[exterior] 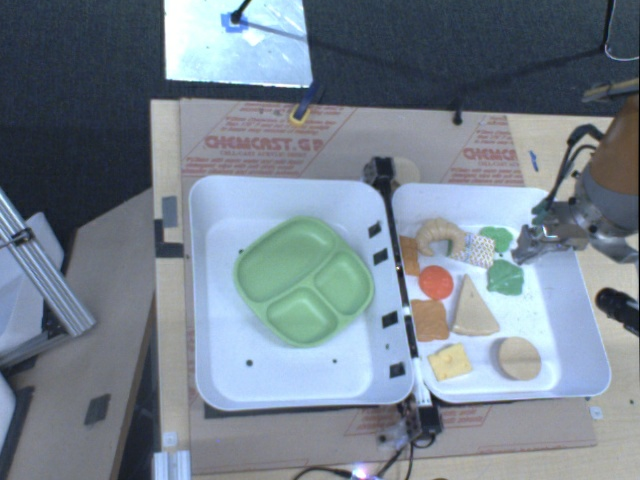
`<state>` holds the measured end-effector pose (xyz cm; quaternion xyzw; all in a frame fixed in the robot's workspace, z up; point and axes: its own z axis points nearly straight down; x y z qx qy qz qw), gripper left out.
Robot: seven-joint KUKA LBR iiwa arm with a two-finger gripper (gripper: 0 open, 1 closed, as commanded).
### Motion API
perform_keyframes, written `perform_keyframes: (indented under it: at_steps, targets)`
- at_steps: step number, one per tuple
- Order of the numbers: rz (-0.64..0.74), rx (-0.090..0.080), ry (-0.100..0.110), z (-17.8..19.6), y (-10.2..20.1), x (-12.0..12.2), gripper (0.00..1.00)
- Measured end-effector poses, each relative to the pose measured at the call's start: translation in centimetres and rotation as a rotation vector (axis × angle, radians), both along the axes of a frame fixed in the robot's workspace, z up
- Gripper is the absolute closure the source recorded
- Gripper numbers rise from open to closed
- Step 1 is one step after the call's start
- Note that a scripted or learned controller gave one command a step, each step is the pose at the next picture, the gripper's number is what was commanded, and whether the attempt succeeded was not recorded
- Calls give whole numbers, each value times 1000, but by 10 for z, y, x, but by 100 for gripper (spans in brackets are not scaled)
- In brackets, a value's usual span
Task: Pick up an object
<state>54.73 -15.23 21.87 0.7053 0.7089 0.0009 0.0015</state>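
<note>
Grey arm with its orange band is reaching in from 3 o'clock, metal pincer (527, 245) hanging over the right bin (575, 313); can't tell how its fingers are set, nothing visibly between them. Smooth white plastic bins are sitting side by side on the worktop (170, 268). Left bin (215, 368) is carrying a glossy pale-green divided plate (303, 280), three compartments, rounded corners. Right bin is holding small toy food pieces: tan curved croissant (441, 234) at 11 o'clock, two lumpy green leafy bits (505, 277) just below the pincer, flat red disc (435, 282), beige wedge (475, 308), orange textured square (430, 319), yellow cube (449, 362), round tan wooden-looking puck (519, 358) at 5 o'clock.
</note>
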Motion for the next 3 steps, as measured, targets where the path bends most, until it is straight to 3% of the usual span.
perform_keyframes:
  at_steps: [1,3]
  targets:
    - [0,1,1,5,0,1,100]
    - [3,2,1,5,109,16,100]
